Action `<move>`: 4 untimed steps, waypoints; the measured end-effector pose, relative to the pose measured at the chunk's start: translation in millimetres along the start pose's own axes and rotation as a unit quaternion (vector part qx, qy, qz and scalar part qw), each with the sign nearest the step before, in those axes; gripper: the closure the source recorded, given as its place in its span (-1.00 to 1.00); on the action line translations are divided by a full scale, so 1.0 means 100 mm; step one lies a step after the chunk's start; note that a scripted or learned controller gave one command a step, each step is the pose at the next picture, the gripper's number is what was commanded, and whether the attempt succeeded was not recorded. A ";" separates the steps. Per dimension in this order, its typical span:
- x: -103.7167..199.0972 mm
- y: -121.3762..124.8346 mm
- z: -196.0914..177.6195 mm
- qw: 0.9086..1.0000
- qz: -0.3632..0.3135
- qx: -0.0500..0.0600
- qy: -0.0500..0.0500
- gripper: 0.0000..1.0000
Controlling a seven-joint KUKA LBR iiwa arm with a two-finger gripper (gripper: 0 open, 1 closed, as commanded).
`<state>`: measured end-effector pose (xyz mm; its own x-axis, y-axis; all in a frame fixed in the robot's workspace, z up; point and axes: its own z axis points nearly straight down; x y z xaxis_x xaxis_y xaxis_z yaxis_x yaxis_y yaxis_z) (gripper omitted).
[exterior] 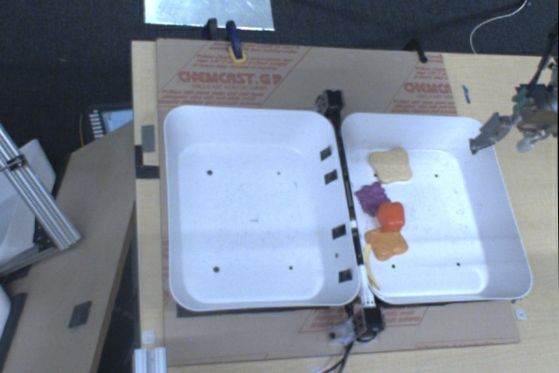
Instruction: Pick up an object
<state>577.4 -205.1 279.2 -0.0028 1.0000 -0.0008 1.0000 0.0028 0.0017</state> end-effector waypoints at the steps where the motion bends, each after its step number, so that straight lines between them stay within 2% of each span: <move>1: 0.00 0.01 -0.11 1.000 -0.002 -0.002 0.000 1.00; 2: -0.02 -0.86 -0.64 1.000 0.002 -0.002 -0.001 1.00; 3: 0.16 -0.53 -2.27 1.000 -0.003 -0.010 -0.003 1.00; 4: 0.87 -0.50 -1.09 1.000 -0.004 0.005 0.002 1.00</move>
